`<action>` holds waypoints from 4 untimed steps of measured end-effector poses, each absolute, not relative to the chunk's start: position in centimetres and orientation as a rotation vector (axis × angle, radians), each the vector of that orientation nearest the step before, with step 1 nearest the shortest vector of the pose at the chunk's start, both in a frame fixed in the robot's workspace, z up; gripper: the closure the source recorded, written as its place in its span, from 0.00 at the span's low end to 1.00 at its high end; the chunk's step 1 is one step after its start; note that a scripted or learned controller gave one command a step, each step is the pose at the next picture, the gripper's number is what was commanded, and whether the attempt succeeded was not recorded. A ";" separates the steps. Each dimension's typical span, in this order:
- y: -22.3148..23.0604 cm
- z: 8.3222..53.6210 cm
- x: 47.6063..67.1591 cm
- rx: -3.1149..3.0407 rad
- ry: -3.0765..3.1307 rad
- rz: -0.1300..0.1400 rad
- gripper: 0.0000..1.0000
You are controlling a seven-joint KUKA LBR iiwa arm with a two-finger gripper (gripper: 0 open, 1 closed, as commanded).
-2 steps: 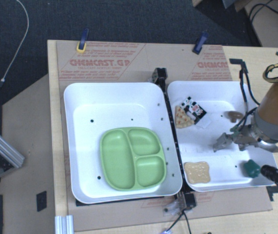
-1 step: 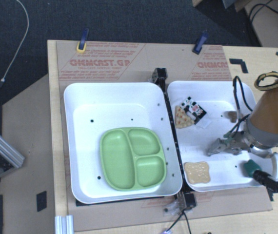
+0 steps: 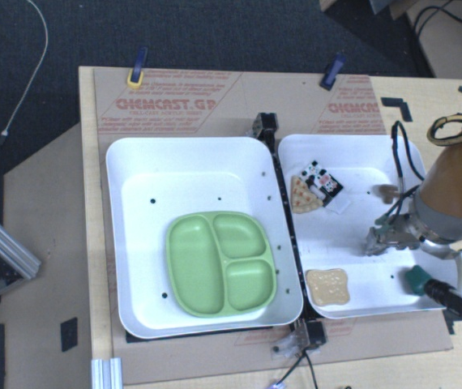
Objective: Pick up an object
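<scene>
The counter (image 3: 101, 217) is a pale board over dark blue carpet (image 3: 53, 23), printed in red with "CHEMCAST G.P" just above the left bin (image 3: 126, 217), which holds a green divided plate (image 3: 219, 262). In the right bin (image 3: 361, 298), beside that left bin, lie a black-and-white object (image 3: 322, 181), a waffle-like piece (image 3: 302, 193) and a tan bread slice (image 3: 327, 286). The claw (image 3: 383, 240) hangs low in the right bin; whether it is open or gripping anything cannot be told.
</scene>
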State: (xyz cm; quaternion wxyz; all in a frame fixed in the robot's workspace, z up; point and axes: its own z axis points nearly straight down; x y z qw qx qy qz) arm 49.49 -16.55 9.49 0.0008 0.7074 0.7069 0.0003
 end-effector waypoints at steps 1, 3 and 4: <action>-15.6 14.6 50.0 2.215 2.219 0.005 1.00; -15.6 24.9 50.7 2.215 2.218 0.005 1.00; -9.3 24.7 51.0 2.215 2.232 0.003 1.00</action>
